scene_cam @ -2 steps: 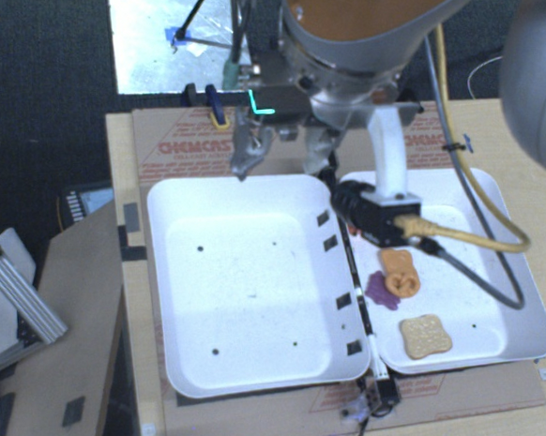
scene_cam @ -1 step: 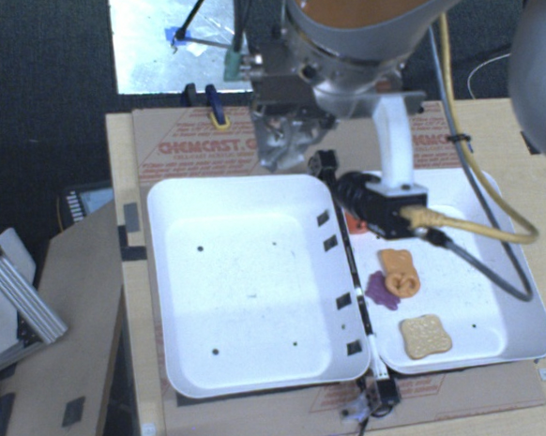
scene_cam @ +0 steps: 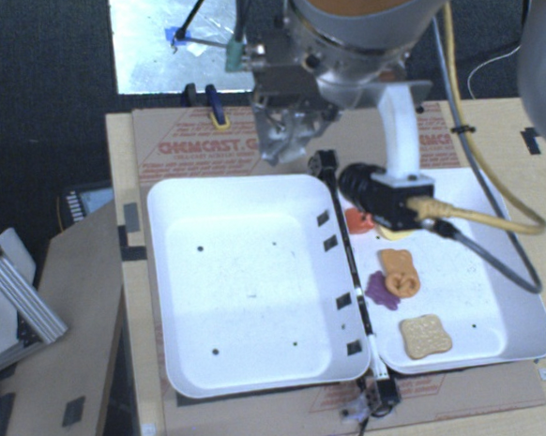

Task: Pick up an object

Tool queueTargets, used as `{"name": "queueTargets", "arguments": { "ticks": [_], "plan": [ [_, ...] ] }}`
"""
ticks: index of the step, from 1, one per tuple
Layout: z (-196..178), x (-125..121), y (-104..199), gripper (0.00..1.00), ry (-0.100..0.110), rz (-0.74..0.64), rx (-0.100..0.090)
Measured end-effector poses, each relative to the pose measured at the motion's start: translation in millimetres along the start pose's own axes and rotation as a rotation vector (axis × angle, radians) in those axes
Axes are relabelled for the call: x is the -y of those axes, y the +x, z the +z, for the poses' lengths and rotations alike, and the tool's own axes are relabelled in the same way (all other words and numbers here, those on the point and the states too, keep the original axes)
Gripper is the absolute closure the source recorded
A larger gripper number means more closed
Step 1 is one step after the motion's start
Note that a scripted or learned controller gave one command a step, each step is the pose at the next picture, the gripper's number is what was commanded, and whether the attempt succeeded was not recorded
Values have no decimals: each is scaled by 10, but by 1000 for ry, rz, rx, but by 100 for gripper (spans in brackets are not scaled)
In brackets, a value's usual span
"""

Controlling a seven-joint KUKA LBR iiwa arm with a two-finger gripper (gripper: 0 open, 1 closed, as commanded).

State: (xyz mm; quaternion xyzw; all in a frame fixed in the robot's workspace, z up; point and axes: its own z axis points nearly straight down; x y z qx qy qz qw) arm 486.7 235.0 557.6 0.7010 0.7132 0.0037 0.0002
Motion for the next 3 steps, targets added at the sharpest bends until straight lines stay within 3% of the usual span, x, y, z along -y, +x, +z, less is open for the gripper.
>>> {"name": "queueTargets", "arguments": {
  "ticks": [1,2,3],
  "plan": [
    [-110,-2,4,100,-2,-6,-1],
    [1574,-121,-23,100,19,17,12],
    [3393,54,-34,100,22,16,12]
  ]
}}
